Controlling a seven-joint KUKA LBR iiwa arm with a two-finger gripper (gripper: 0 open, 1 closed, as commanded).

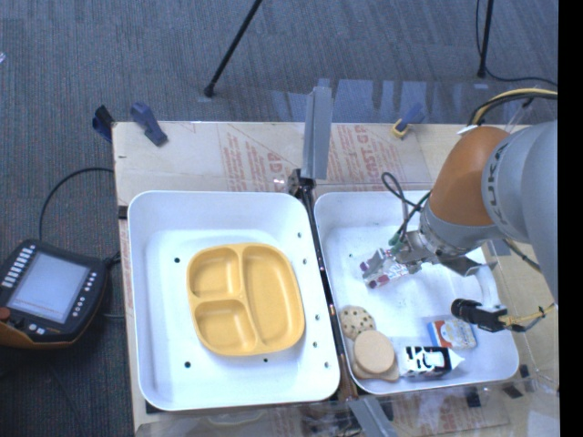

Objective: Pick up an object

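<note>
Gripper (381, 269) low in the right bin (339, 209); grip state impossible to tell; toward the near wall from it, chocolate-chip cookie (357, 320), tan round cookie (374, 352), black-and-white packet (428, 360) and small carton (454, 334); away to its left, yellow divided tray (245, 298) in the left bin (146, 244).

My bench (228, 157): brown board top with red print, standing on grey ribbed carpet (109, 44). Two dark tripod legs (239, 35) slant across carpet behind it. Blue clamps (146, 123) grip far edge. Handheld screen pendant (46, 291) lies on floor at left.
</note>
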